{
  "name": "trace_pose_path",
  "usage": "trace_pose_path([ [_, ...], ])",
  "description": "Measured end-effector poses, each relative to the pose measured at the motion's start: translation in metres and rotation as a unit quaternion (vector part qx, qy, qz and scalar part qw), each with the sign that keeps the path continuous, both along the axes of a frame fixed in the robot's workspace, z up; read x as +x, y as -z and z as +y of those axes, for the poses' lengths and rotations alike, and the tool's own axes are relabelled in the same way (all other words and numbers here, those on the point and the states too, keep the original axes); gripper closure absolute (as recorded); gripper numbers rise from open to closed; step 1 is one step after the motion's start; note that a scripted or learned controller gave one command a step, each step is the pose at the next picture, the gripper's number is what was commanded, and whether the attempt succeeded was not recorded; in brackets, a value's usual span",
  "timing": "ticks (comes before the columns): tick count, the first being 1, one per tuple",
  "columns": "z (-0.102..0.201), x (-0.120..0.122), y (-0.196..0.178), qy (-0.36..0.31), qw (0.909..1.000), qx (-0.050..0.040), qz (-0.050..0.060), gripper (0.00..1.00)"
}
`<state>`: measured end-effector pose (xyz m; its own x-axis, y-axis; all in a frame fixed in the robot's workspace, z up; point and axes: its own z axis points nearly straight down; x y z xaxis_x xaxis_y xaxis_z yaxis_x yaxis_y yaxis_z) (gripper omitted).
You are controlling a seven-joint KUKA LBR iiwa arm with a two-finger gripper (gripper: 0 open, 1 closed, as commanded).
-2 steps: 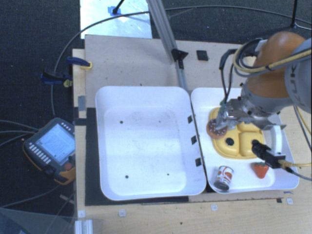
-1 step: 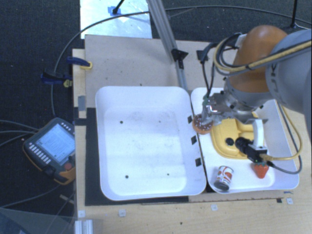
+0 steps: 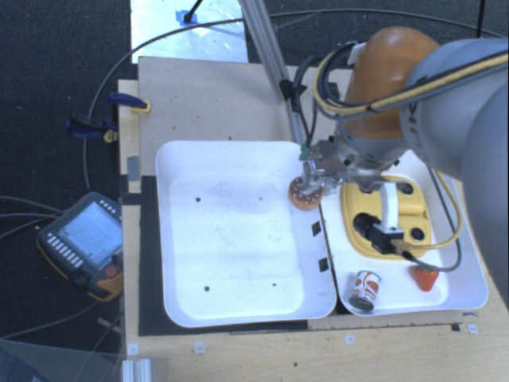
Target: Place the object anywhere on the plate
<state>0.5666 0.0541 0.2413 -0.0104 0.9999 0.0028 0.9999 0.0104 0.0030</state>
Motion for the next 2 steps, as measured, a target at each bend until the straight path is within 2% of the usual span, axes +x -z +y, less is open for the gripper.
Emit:
trace_pose_path([
  [2,0.104,0.038,0.009,0.0,1.0,-0.0002,0.001,1.0],
])
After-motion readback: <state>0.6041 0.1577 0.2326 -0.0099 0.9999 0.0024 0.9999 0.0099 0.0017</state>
